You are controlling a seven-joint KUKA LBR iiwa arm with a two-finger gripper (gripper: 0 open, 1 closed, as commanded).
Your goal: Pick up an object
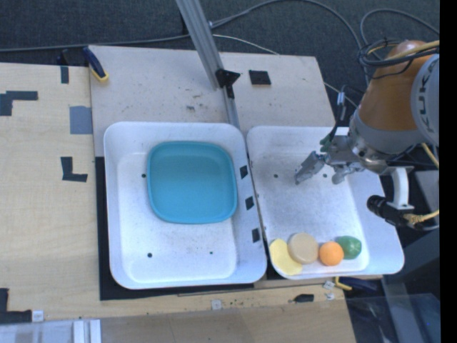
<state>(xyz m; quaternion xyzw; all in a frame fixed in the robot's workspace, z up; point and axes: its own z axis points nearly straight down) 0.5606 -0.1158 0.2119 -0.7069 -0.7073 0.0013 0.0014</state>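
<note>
While the pincer (323,170) hangs open with nothing in it over the right bin (285,191), the orange ball (330,254) lies well apart at the bin's near edge.

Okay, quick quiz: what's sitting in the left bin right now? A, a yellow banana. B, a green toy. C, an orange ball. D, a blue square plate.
D: the blue square plate lies in the left bin, while the small round pieces sit together at the near edge of the right bin.
</note>
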